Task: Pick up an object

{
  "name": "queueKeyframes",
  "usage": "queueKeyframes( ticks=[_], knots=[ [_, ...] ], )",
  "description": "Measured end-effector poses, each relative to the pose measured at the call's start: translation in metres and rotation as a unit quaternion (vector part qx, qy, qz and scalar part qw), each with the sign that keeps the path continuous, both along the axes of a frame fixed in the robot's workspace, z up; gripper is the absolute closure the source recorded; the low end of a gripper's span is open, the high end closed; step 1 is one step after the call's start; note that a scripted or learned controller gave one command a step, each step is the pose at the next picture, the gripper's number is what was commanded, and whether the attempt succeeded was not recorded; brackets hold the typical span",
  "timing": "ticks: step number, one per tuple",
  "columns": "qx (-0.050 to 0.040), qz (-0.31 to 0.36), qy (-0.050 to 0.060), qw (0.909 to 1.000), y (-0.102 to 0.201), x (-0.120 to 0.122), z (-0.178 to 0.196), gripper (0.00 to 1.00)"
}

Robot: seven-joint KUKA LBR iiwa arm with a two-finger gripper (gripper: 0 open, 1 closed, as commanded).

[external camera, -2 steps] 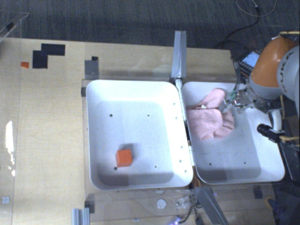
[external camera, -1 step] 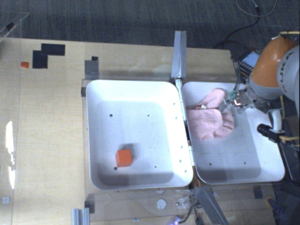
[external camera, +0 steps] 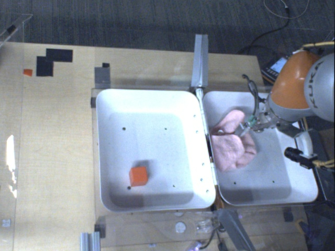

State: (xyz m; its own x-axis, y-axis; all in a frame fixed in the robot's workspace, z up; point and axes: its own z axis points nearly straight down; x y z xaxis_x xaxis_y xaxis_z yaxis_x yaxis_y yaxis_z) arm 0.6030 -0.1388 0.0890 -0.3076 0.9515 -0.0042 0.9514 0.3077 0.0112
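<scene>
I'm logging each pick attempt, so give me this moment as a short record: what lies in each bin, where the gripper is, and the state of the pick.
left bin: one orange block, lying near the front, left of the middle
right bin: one pink cloth, crumpled, against the wall shared with the left bin
gripper: low over the right bin, at the cloth's upper right edge
arm: reaches in from the right
pick state: no lift to be seen; the cloth lies on the bin floor
</scene>
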Motion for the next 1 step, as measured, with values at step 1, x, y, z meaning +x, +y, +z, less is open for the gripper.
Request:
queueKeyframes(
  ticks=[1],
  knots=[
    [-0.0016, 0.055, -0.002, 0.9985, 0.0113, -0.0155, 0.0007, 0.00]
  ],
)
